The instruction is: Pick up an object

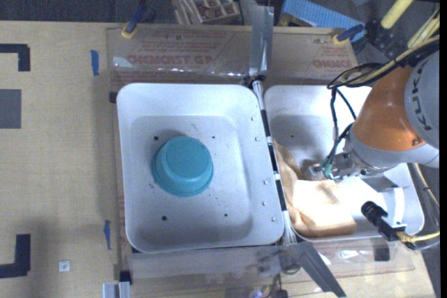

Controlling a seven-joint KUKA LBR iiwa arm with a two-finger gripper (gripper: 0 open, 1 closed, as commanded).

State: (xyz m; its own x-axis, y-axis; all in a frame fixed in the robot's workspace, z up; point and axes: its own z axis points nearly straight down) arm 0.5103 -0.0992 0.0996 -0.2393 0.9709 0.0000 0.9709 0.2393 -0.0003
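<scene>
Arm: a grey arm with an orange band (391,118), raised above the worktop and closest to the lens, reaches in from the view's right over the right-hand bin.
Pincer: the pincer (327,169) sits low inside the right bin, at the end of the arm. I cannot tell whether it is apart or together, as the wrist and cables crowd it.
Tan thing: a soft-looking tan slab (323,213), perhaps a sponge or folded cloth, lies just under and in front of the pincer, toward the near edge of the bin. Its upper edge looks to be touching or almost touching the pincer tip. I cannot tell which.
Blue bowl: a blue bowl (183,165), turned upside down, rests well apart from the pincer, across the dividing wall toward the view's left.
Bins: the right bin (293,98) surrounds the pincer. The left bin (133,101) stands beside it, the two walls touching.
Worktop: the pale wooden worktop (56,171) spreads far beyond the left bin, away from the pincer.
Progress: nothing is visibly lifted or gripped. The pincer seems set for a grasp at the tan slab. Judged from this, closing and lifting remain.
Count: one arm, one pincer, two bins, one blue bowl, one tan slab.
</scene>
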